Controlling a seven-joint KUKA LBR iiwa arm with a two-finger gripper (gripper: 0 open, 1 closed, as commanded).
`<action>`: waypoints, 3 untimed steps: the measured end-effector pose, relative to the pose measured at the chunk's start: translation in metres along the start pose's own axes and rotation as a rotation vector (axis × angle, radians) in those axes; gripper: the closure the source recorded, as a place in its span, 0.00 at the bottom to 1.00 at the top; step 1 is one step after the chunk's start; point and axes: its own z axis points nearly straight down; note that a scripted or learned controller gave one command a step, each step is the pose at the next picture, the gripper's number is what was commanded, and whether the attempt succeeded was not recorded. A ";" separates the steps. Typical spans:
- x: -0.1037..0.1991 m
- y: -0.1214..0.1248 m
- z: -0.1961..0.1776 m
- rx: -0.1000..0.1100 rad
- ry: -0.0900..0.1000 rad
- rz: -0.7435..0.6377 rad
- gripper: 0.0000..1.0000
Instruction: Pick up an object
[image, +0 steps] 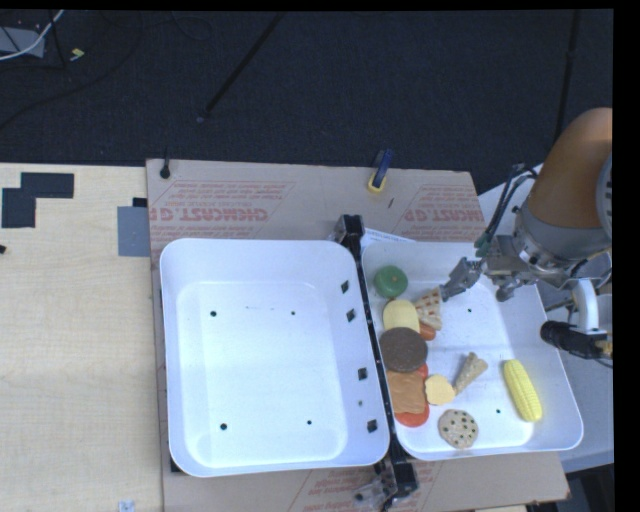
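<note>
Hovering over the upper part of the right shallow white bin (560, 420), my two-finger gripper (468, 274) points down and to the left; whether its fingers are spread or closed I cannot tell, and I see nothing between them. Just below its tip lies a tan waffle-patterned wedge (430, 308), close but apart from me. A round green toy ball (391, 281) sits to the left, near the bin's divider. Under it a pale yellow rounded piece (400, 316) touches a dark brown disc (403, 349), which overlaps an orange-brown slab (407, 392) with a red slice (414, 415) beneath. A yellow half-round piece (440, 390) and a beige cone (469, 371) lie near the middle. A chocolate-chip cookie (458, 428) sits low in the bin, and a yellow corn cob (521, 389) lies toward the right wall. The left shallow white bin (190, 300) is beside it.
</note>
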 end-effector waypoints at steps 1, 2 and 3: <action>0.048 -0.041 0.087 0.012 0.005 -0.002 0.00; 0.064 0.015 0.112 -0.001 0.001 -0.002 0.00; 0.064 0.015 0.098 -0.003 0.003 0.002 1.00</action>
